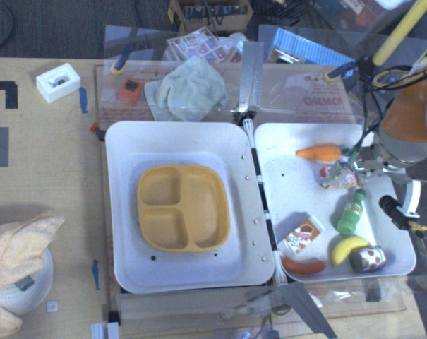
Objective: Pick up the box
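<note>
The box (302, 236) is a small white and orange carton lying tilted in the right bin (284, 182), near its front left corner. My gripper (344, 173) hangs over the back right part of that bin, just below the carrot (319, 153) and above the green bottle (351, 214). It is well to the right of and behind the box, apart from it. The arm comes in from the right edge.
A banana (347, 248), a round can (368, 258) and a red sausage (305, 265) lie along the right bin's front. The left bin (121, 189) holds a yellow divided plate (184, 207). A cloth (186, 88) lies behind the bins.
</note>
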You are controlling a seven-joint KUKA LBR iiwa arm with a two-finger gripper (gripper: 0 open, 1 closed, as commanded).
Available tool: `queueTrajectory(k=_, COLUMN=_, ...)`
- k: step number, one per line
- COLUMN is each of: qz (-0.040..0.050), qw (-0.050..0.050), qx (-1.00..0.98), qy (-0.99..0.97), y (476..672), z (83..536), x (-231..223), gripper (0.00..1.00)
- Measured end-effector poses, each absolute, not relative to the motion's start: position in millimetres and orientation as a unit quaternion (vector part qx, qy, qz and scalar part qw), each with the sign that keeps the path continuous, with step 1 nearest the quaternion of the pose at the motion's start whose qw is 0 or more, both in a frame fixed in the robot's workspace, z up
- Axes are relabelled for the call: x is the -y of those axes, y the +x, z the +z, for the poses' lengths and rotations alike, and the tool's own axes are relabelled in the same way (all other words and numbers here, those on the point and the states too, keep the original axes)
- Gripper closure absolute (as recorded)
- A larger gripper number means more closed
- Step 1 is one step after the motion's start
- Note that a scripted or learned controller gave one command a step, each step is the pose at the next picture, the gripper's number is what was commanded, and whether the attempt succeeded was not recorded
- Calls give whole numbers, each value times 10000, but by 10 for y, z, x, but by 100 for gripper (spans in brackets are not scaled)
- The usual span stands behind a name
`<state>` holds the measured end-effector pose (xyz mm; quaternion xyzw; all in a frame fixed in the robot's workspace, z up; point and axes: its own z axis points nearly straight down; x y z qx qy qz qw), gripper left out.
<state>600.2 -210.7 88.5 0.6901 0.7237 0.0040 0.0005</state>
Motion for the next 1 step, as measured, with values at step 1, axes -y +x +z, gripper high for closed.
queueTrajectory(k=1, qz=55, qw=14, qx=-7233, qy=6905, y=6011, z=991, x=2105, gripper=100)
